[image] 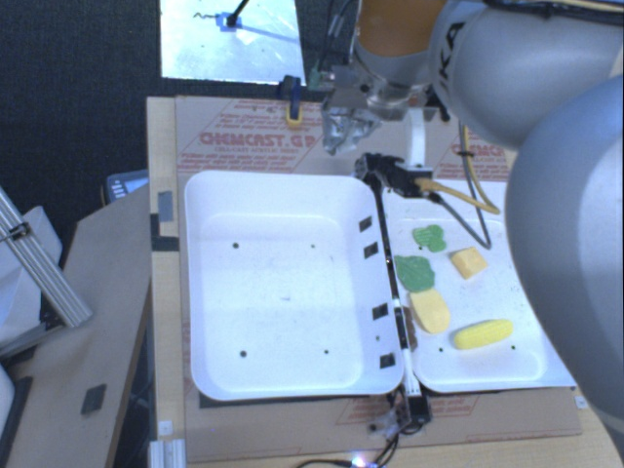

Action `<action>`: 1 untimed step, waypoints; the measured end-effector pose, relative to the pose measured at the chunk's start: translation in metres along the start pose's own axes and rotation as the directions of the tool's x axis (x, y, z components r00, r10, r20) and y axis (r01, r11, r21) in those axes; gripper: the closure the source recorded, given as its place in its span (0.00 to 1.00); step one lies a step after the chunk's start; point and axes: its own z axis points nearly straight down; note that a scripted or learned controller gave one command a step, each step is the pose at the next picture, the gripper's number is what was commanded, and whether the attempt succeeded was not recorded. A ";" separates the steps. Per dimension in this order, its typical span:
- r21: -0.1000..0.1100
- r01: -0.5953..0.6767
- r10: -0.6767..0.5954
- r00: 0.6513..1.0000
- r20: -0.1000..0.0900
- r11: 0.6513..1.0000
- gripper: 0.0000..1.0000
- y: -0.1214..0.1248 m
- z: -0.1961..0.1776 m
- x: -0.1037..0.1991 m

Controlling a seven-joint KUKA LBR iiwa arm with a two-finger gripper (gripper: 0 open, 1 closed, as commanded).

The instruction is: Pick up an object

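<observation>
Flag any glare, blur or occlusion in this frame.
Camera view: the arm, close to the lens, is soft and hides part of the right bin; camera view: the shiny sheet at top left glares; camera view: the left bin reads near washed out, and the gripper is too blurred to read.

Arm (546, 76) was cut off by the top and right edges. Its grey bulk covered the right bin's (468, 386) right wall and far right corner, so that part of the bin couldn't be seen. Hand (341, 130) was blurred, above the board behind the bins, state unreadable. Small red print (255, 156) on the board was too fine to read. Green lump (416, 273) and yellow lump (430, 311) were too small to identify. Same for the dark clutter (400, 419) at the front end of the seam between the bins. Shiny panel (229, 22) was clipped by the top edge, metal rail (44, 271) by the left edge.
</observation>
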 end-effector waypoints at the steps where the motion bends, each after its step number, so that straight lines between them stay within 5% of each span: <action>1: 0.000 0.001 -0.001 1.000 0.000 1.000 1.00 0.000 -0.018 0.041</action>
